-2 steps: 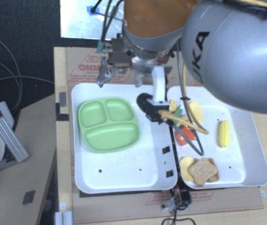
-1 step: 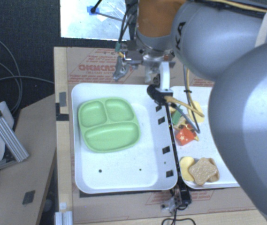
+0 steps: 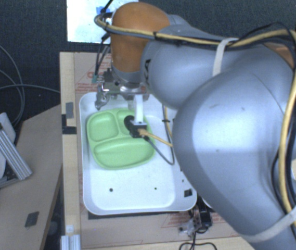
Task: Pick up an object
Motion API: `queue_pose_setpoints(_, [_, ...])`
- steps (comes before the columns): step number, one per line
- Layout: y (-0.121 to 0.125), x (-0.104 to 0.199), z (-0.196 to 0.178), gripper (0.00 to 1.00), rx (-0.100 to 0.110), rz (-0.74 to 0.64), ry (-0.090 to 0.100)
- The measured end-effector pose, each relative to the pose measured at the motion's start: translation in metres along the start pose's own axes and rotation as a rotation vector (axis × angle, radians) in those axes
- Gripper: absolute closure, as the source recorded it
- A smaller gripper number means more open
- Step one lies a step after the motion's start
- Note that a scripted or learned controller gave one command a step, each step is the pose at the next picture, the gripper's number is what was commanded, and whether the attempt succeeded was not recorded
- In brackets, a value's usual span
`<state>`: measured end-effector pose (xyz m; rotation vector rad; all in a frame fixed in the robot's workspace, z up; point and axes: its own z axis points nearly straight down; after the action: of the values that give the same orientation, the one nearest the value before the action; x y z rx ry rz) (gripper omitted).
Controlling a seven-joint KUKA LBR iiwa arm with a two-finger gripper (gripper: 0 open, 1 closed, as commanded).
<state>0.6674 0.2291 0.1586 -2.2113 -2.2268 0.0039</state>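
Grey arm (image 3: 231,119) blocks my view right of the end effector (image 3: 105,94); just below it, a green divided tray (image 3: 120,152) in a white bin (image 3: 132,196); its grip I cannot tell.

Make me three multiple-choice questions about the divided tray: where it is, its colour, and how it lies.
1. Where is the divided tray?
A. On the bench outside the bins
B. Inside the white bin
C. On the floor

2. What colour is it?
A. Green
B. Red
C. Blue

3. How does it lie?
A. Upside down
B. On edge
C. Flat, hollows up

Answers: 1 B, the bin's white floor and walls surround it; 2 A, it is pale green all over; 3 C, its compartments face up.
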Motion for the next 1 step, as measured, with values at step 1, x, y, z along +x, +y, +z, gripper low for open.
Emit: queue_pose_setpoints(1, [0.0021,-0.0025,-0.0195,1.00,-0.009,0.000,0.001])
